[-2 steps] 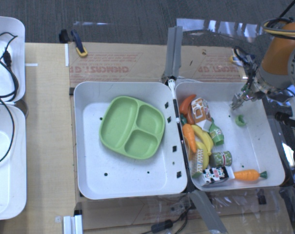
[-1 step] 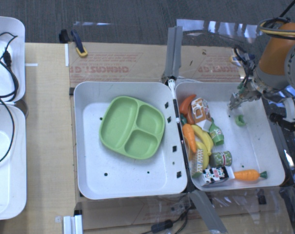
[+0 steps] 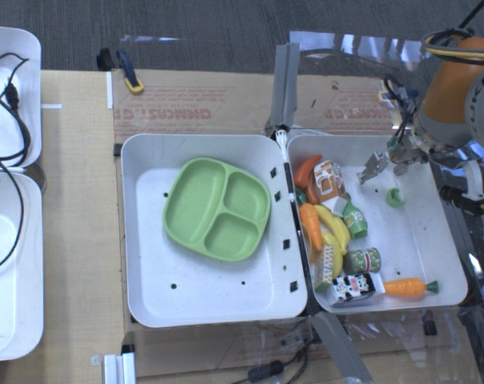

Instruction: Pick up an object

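Note:
The right bin (image 3: 434, 238) holds a heap of toy food along its left side: an orange-and-white packet (image 3: 327, 181), a carrot (image 3: 311, 225), a banana (image 3: 334, 229), a green pouch (image 3: 354, 220), a small green can (image 3: 363, 260) and a black-and-white carton (image 3: 353, 287). Another carrot (image 3: 405, 287) lies at the bin's near right. A small green piece (image 3: 395, 198) rests alone near the far right. My gripper (image 3: 375, 169) hovers over the far part of this bin, just left of the green piece, its fingers spread and nothing between them.
The left bin (image 3: 146, 278) carries a green three-part plate (image 3: 218, 208). A grey divider post (image 3: 285, 86) rises at the back between the bins. The arm (image 3: 454, 86) comes in from the upper right. White appliances with black cables (image 3: 6, 118) stand at the far left.

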Robot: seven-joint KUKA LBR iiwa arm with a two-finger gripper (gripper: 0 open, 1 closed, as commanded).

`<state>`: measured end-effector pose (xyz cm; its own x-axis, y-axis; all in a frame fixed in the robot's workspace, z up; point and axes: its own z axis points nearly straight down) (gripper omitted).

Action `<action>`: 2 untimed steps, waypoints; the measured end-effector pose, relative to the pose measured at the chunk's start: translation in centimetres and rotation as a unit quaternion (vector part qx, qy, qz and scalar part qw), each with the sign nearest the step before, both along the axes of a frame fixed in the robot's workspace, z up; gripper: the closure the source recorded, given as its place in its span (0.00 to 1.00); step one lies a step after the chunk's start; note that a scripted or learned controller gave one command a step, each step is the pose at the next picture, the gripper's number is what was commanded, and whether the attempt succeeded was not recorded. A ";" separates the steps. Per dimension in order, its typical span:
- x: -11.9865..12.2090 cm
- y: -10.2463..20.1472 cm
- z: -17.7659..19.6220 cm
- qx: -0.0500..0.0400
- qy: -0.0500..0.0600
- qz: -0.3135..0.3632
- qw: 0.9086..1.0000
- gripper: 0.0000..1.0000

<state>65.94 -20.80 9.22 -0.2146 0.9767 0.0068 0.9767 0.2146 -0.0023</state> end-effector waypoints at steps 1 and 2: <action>-5.4 -0.8 0.1 0.000 -0.003 0.048 0.999 0.00; 0.0 -0.6 -0.1 0.004 0.004 0.040 0.999 0.00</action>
